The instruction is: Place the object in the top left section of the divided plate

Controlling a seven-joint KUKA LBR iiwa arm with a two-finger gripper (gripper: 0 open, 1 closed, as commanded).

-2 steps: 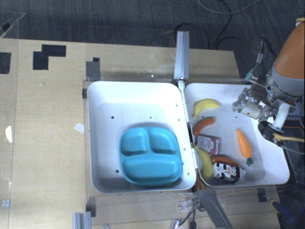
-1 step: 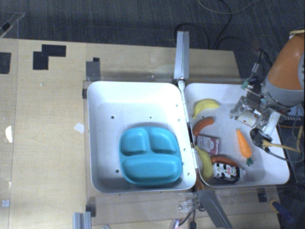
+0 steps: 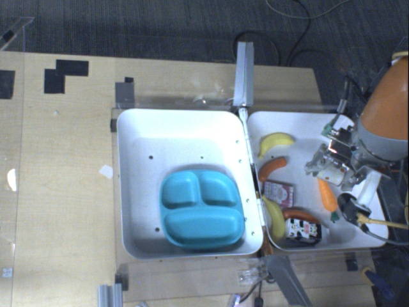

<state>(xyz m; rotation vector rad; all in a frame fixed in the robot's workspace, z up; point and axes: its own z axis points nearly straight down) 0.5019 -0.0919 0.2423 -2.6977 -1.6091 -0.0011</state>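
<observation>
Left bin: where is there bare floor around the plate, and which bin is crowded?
The left bin has bare floor behind the blue divided plate and along its left wall. The right bin is crowded: bananas, sausage, packets, carrot and the gripper.

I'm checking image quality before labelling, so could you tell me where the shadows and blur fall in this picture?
Camera view: lighting is even and soft; the divided plate casts a faint shadow on the left bin; the pincer looks slightly blurred and cluttered; the carrot and bananas stay reasonably sharp.
</observation>
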